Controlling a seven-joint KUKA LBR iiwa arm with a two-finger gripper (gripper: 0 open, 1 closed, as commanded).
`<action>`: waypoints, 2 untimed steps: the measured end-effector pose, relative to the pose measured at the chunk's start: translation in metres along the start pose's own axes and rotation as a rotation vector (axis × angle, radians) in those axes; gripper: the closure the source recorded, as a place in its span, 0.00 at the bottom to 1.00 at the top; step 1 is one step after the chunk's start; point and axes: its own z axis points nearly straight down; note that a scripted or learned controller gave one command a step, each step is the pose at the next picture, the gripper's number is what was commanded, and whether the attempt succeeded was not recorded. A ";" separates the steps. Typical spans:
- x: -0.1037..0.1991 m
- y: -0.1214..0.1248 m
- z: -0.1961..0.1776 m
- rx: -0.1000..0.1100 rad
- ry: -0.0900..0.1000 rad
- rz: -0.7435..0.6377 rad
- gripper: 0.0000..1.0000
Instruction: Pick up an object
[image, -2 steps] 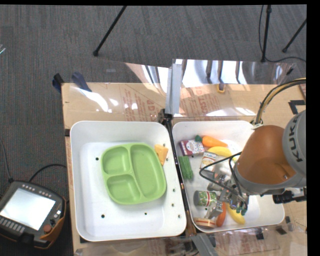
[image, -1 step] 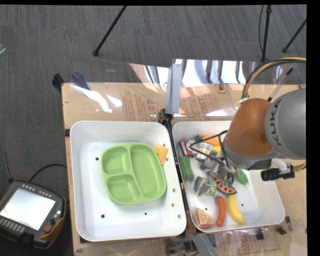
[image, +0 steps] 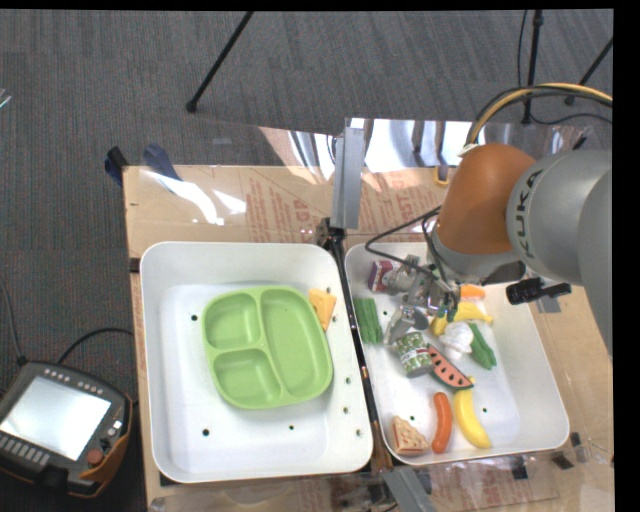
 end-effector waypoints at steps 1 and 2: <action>0.049 -0.034 0.001 0.001 0.003 0.020 0.00; 0.097 -0.055 0.001 0.002 0.005 0.065 0.00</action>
